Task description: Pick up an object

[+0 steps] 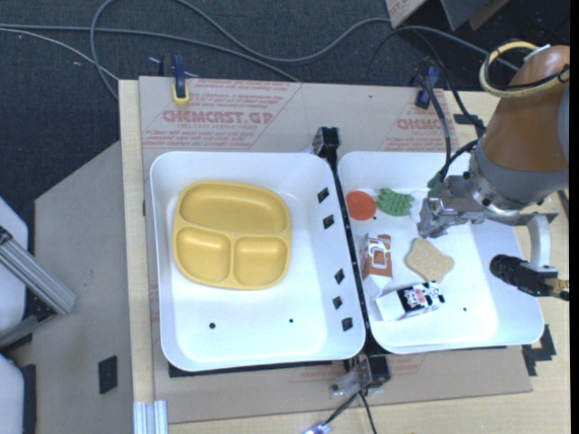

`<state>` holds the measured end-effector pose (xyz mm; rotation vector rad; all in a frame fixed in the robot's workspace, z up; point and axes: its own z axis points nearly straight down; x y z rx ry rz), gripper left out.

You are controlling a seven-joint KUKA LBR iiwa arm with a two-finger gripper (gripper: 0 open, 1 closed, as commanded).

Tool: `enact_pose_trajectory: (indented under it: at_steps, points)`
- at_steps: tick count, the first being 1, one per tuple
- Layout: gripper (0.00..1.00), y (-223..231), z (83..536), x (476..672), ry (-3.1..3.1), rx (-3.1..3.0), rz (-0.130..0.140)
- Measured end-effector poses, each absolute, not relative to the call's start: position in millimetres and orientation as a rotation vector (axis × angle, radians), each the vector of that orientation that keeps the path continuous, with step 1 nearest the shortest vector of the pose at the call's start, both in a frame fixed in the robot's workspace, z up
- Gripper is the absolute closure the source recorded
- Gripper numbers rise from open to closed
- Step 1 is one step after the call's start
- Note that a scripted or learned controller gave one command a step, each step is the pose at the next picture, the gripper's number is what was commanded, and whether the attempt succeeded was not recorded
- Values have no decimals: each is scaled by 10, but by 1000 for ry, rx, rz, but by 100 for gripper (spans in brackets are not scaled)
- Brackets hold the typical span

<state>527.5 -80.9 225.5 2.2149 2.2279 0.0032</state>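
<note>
The right bin holds several small items. An orange round fruit and a green leafy toy lie near its back left. A tan bread slice sits mid-bin, with an orange and white packet to its left. A black and white carton lies near the front. My gripper hangs over the bin just right of the green toy and just behind the bread slice. I see nothing held in it.
The left bin bears a yellow divided plate. A black divider with clips runs between the bins. The grey arm enters from the right, with a black part over the right bin's edge.
</note>
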Motion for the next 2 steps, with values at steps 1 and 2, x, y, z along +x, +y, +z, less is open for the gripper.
enact_pose_trajectory:
  at_steps: [1, 2]
  points:
    - [100, -398, 2344, 5551, 2226, 2214, 5]
    - [100, 26, 2358, 5726, 2227, 2215, 4]
